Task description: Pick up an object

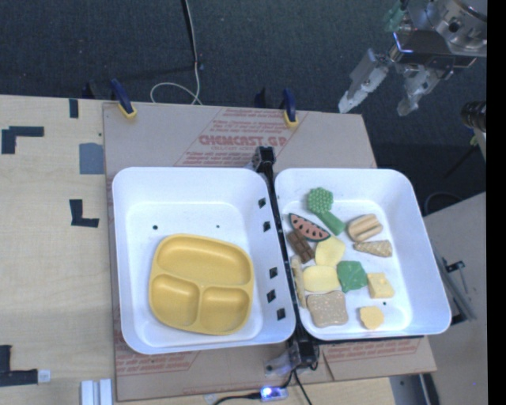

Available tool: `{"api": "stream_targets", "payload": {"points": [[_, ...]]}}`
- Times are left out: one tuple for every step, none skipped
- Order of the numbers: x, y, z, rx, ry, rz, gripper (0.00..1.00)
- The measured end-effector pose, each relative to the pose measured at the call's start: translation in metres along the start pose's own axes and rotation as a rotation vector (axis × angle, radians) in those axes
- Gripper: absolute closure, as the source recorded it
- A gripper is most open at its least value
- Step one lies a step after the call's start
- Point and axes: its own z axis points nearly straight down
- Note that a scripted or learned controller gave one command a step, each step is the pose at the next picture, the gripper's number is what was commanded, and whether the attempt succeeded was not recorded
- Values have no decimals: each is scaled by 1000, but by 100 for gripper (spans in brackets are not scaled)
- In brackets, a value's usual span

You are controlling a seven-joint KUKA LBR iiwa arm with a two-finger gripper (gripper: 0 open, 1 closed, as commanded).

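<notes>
Camera view: gripper (383, 88) hangs upper right, fingers spread, holding nothing, well above the toy food (336, 261) in the right bin (419, 237). Picking's not begun, I'd say.

Arm (451, 24) cut off — top edge.

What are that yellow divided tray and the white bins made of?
The yellow tray looks like moulded plastic, matte, with smooth rounded compartments. The white bins also seem to be plastic, slightly glossy with soft rounded rims, though thin formed material can't be ruled out.
</notes>
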Motion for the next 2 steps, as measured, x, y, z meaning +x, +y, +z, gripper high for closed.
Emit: {"api": "stream_targets", "payload": {"points": [[-31, -47, 126, 28, -2, 10, 0], [-145, -71, 24, 3, -8, 18, 0]]}}
